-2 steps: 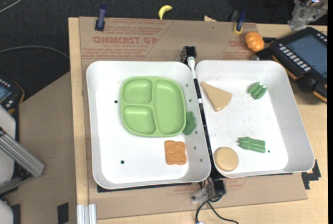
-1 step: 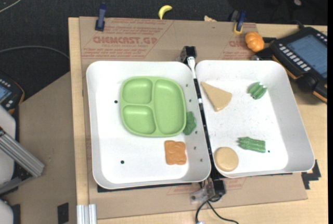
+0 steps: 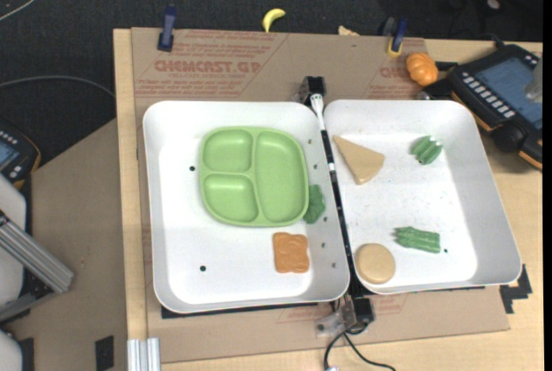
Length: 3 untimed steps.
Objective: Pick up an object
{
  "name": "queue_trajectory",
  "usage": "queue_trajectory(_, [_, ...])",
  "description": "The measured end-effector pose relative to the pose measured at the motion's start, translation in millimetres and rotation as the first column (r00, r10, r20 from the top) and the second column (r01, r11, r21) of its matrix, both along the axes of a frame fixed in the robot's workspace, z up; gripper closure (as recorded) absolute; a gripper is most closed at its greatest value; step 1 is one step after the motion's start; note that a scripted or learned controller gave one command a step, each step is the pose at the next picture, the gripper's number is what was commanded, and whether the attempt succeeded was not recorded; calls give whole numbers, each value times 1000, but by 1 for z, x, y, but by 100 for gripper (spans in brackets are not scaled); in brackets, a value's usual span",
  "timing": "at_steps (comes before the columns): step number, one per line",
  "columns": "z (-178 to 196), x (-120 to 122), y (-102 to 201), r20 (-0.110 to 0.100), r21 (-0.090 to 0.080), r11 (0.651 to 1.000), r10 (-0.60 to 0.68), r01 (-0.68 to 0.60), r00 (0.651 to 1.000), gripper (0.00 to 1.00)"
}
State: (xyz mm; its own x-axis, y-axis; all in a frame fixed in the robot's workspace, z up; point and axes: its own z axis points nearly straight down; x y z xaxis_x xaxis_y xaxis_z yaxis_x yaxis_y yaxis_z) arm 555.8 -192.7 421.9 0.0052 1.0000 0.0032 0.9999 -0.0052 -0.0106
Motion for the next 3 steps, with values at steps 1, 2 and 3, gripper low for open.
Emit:
queue_trajectory(1, [-81,-81,32,-2,2,1000,3,-3,1000,100])
queue_trajectory(2, [123,-38,69,33,-9,1000,10,-10,999,100])
queue_trajectory(3, [57,-78,71,5,-2,1000,3,-3,1000,100])
